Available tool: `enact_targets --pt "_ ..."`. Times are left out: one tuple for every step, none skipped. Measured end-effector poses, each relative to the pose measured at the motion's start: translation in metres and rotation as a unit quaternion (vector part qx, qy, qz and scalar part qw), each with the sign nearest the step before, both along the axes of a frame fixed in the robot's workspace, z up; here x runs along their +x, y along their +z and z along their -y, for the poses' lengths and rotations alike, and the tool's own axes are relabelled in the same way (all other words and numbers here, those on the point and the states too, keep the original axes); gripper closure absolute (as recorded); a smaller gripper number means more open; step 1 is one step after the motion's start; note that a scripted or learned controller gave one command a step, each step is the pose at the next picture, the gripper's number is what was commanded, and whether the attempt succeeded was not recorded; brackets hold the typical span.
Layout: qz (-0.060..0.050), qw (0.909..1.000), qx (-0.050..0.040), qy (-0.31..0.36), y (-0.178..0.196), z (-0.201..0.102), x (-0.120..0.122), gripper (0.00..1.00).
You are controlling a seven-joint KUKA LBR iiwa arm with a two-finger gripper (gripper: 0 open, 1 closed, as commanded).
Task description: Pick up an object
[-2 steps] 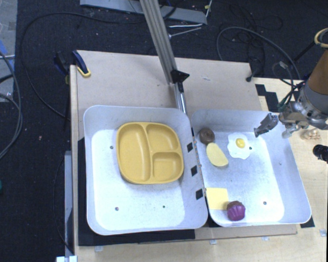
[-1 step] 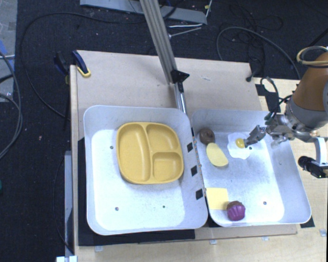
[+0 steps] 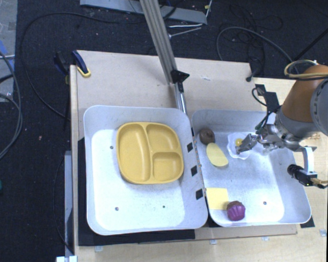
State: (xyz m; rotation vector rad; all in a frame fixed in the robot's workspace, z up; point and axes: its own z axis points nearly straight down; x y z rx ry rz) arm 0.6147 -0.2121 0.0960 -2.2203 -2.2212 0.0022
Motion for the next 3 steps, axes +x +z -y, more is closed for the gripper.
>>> enact_targets --pt "0.003 1.0000 -0.0009 0.001 0.014 0.000 0.001 1.00" --pt "0.003 1.0000 -0.0005 0.001 0.062 -0.004 -0.006 1.00" --pt "0.003 1.0000 -0.0009 0.001 0.106 -0.005 0.000 1.00"
